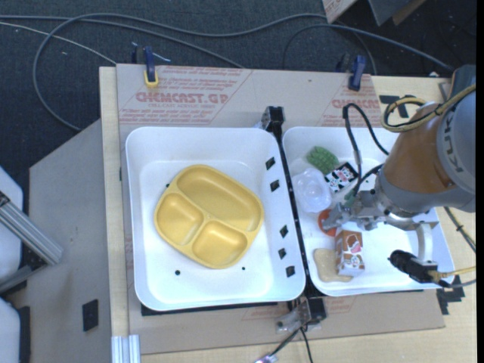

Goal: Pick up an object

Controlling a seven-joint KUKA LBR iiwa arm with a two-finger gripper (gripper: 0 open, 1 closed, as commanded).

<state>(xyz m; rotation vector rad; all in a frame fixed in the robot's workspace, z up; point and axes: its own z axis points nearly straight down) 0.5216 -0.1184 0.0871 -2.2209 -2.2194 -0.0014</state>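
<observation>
A grey robot arm (423, 165) hangs over the right bin (378, 282), its gripper (349, 216) low among a cluster of small items; whether it is open or closed cannot be told from this angle. Just below the gripper lies a brown-and-white packet (350, 251) on a tan piece (327, 263), with a red item (328, 221) beside it, a clear plastic cup (310, 189) and a green item (323, 158) farther up. A clean pick likely means descending on one object alone, clear of neighbours. The divider between bins (287, 203) crowds the left; the bin's right half offers more room. A yellow tray (209, 216) sits in the left bin (144, 225).
</observation>
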